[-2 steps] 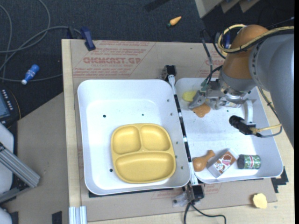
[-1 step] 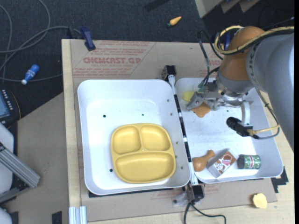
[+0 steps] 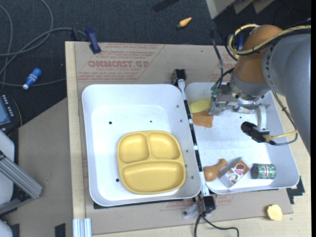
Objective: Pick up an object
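My gripper [image 3: 216, 107] hangs low over the back left corner of the right bin [image 3: 284, 147]. Just left of it lies a flat yellow piece [image 3: 198, 105], and a brown-orange lump [image 3: 203, 120] sits right under and in front of it, touching or nearly touching the gripper. Along the bin's front edge lie a tan drumstick-shaped toy [image 3: 214, 170], a small printed box [image 3: 234, 173] and a green can [image 3: 263, 171] on its side. Nothing is visibly lifted.
The left bin [image 3: 98, 107] holds a yellow divided plate [image 3: 150, 162]. The arm's orange band [image 3: 254, 53] and grey body cover the right bin's back right. A black cable plug [image 3: 253, 131] hangs over the bin's middle. A yellow scrap [image 3: 274, 212] lies on the bench.
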Robot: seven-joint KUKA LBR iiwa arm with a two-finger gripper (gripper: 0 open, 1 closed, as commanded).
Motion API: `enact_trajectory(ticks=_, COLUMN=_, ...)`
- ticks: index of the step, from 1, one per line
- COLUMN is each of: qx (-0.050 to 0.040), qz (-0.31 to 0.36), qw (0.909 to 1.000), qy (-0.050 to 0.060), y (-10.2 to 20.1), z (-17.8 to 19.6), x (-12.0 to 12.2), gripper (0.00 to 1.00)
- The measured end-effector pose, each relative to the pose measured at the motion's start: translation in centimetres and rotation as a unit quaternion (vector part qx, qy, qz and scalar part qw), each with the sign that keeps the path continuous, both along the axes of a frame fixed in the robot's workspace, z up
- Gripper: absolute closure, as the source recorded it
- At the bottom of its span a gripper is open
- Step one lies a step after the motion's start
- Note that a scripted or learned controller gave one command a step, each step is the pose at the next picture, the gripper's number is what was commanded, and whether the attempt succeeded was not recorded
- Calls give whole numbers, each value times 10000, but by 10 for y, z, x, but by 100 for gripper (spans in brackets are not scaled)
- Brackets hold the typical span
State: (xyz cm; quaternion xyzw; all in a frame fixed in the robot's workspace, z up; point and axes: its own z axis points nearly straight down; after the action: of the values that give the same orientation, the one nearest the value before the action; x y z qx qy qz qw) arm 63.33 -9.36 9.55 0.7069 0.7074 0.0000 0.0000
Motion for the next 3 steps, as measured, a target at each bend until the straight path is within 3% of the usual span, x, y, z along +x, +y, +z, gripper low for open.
enact_trajectory(ticks=1, qx=6, qz=-20, qw=10000, qy=25, y=-5, z=22, x=-72, gripper=100)
enact_trajectory(ticks=2, qx=-24, qz=-14, qw=10000, qy=-46, y=-46, z=78, x=-36, gripper=100)
enact_trajectory(ticks=3, qx=15, qz=15, qw=10000, qy=21, y=-1, z=55, x=-45, gripper=100)
